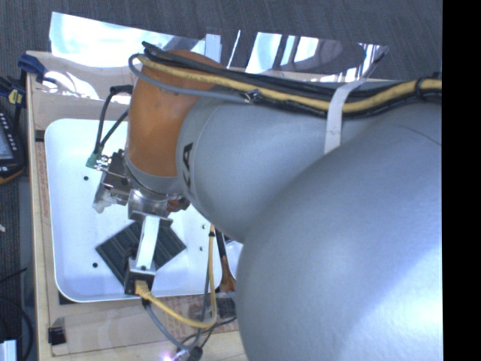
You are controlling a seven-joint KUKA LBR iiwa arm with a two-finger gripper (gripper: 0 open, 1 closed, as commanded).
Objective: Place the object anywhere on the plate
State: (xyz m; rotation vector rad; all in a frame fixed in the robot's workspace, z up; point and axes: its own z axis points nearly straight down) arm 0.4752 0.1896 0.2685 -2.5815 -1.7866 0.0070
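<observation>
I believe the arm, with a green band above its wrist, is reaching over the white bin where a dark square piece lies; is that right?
Not quite: the band above the wrist is orange, not green, as the camera view shows. The rest stands: the arm reaches over the white bin, where a dark square piece lies.

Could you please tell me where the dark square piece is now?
The dark square piece lies flat in the white bin on the camera view's left, near that bin's lower edge, partly covered by the grey arm above it.
</observation>
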